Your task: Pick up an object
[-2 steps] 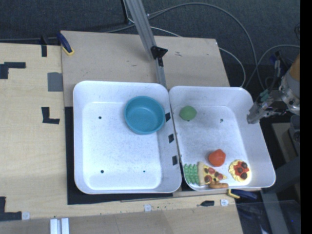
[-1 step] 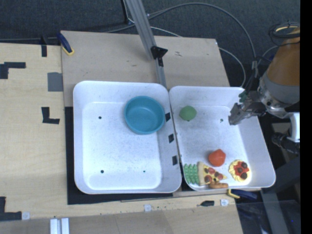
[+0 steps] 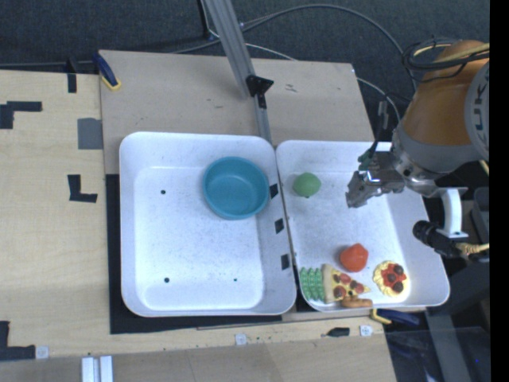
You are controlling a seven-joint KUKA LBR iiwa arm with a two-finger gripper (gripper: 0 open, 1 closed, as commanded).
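Round green ball, no long side, just left of gripper. Gripper fingers dark and blurry; spread or pinched, cannot tell.

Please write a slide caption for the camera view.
Gripper above right bin; blue bowl in left bin.

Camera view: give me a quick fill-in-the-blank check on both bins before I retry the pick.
1. The blue bowl sits in the ____ bin.
2. The green ball lies in the right bin together with a ____ ball.
3. The gripper hovers over the ____ bin.

Missing words: left; red; right
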